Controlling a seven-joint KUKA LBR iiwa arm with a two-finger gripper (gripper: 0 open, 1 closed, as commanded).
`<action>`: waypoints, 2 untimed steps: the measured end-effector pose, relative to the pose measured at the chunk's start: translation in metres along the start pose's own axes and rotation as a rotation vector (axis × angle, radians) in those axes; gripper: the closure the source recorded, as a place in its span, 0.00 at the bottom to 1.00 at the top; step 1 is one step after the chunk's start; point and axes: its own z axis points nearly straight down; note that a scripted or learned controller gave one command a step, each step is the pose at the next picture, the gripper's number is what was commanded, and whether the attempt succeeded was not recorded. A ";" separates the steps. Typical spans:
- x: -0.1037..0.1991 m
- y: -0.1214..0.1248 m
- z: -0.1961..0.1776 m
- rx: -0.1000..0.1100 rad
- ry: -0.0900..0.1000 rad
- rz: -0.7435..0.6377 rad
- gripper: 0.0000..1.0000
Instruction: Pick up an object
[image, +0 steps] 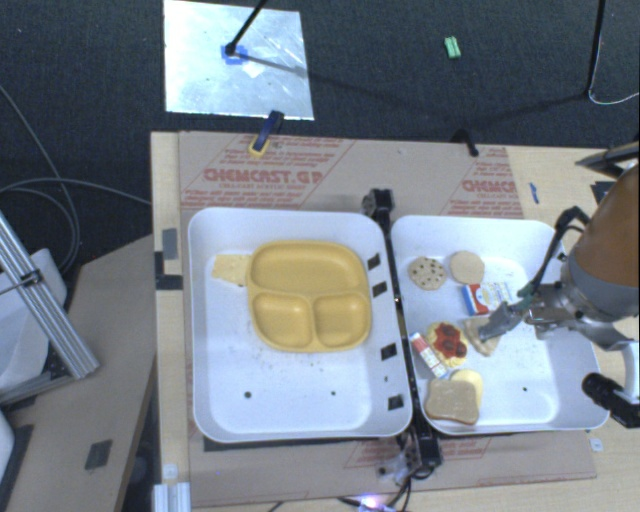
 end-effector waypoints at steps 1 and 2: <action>-0.005 0.061 0.100 -0.017 -0.004 0.001 0.00; -0.021 0.112 0.109 -0.012 -0.002 -0.003 0.00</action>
